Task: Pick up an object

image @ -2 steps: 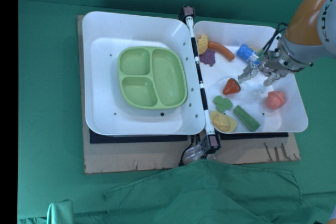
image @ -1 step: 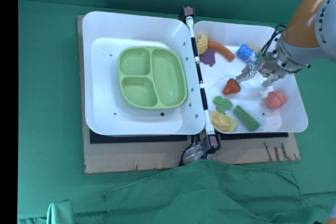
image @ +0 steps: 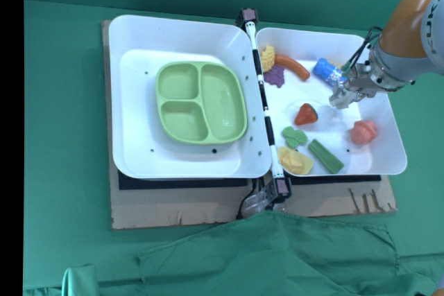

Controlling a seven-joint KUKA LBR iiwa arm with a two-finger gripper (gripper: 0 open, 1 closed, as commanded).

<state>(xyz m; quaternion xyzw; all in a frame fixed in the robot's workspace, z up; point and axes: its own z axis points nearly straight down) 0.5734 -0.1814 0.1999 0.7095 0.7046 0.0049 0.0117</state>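
The end effector (image: pixel 342 99) hovers low in the right bin (image: pixel 388 149); its opening I cannot tell. Just left below sits a toy strawberry (image: pixel 306 114), likely light, rigid, slick; best pinched across its widest middle.

A green divided plate (image: pixel 201 102) lies in the left white bin (image: pixel 132 38), on brown cardboard (image: pixel 173 215).

One fixed camera looks down slantwise on both bins (image: pixel 187 31).
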